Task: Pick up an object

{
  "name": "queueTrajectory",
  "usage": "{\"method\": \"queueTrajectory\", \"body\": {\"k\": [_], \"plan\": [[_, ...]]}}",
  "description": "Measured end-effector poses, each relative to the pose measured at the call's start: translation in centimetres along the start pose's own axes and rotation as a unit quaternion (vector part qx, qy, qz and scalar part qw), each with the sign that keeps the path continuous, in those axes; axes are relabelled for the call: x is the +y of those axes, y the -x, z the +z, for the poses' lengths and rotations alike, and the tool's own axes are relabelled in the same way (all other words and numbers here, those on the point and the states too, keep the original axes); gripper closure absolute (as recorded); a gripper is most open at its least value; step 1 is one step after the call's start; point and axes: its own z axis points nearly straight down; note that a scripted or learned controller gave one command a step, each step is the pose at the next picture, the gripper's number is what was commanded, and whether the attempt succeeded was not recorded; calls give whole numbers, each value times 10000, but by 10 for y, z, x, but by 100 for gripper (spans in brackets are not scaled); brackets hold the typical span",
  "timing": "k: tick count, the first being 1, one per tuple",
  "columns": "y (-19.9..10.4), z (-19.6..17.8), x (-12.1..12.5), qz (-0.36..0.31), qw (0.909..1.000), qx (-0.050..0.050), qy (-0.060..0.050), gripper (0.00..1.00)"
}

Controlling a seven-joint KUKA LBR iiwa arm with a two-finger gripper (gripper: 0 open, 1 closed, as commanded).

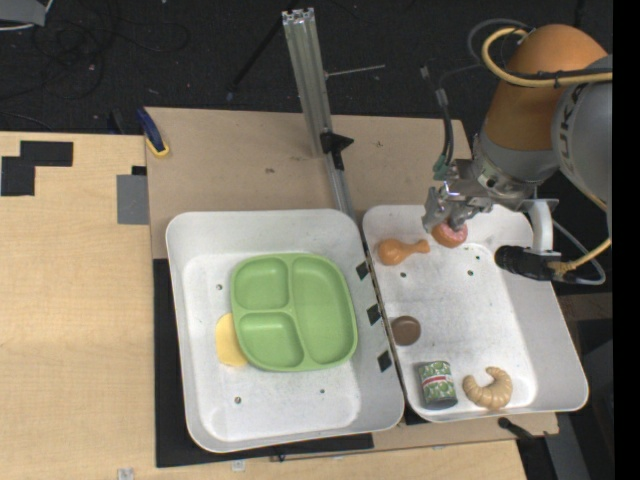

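Camera view, arm: the grey arm with its orange band reaches in from the right and hangs over the far end of the right bin.
Camera view, tool: the tool sits low at the right bin's far edge, with a small pink-red object right at its tip; whether the tool is wide, narrow or clamped on that piece I cannot tell, as the wrist body covers it from above.
Camera view, likely target: the pink-red object, judged by how the tool stands directly over it.
Camera view, right bin contents: an orange drumstick toy lies near the far left corner, just beside the tool; a brown disc rests by the left wall; a green can and a croissant lie close together at the near edge, well apart from the tool.
Camera view, left bin: the left bin carries a green divided tray in its middle, with a yellow piece partly tucked beneath the tray's left side.
Camera view, reason for layout: loose items are scattered in the right bin so each can be approached from above, I judge.
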Motion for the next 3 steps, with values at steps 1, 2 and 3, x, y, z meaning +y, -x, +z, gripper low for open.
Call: {"method": "queueTrajectory", "body": {"k": [1,2,3], "plan": [[-55,2,-16,-18,10000,11,-37,100],[-100,4,-30,-17,10000,10,-39,100],[-151,-5,-53,-24,10000,13,-37,100]]}}
